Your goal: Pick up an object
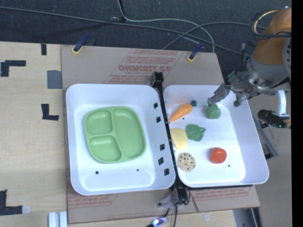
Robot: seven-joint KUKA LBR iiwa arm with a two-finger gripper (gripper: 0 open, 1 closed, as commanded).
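Pick not yet made: nothing sits between the fingers, and every object lies on a bin floor. The pincer (227,97) hangs over the far part of the right bin (251,145), its two fingers spread apart, one toward the left and one toward the right, open and holding nothing. The closest object is a green lump (213,111), just beside and a little nearer than the left finger; whether the finger touches it cannot be told. Judged as the likely target, so what is left is the descent over it, closing, and the lift. Right bin contents: a carrot (181,111) at the far left, lying aslant with its leafy end toward the lump; a leafy green piece (195,132) in the middle; a yellow piece (178,138) against the left wall, touching the leafy piece's left edge or close to it; a cookie (186,161) near and left; a red tomato (218,155) near and to the right, well apart from the rest. Left bin (75,126) holds one green divided plate (114,134), three compartments, nothing in them. Both bins rest on cardboard on the tabletop (28,136).
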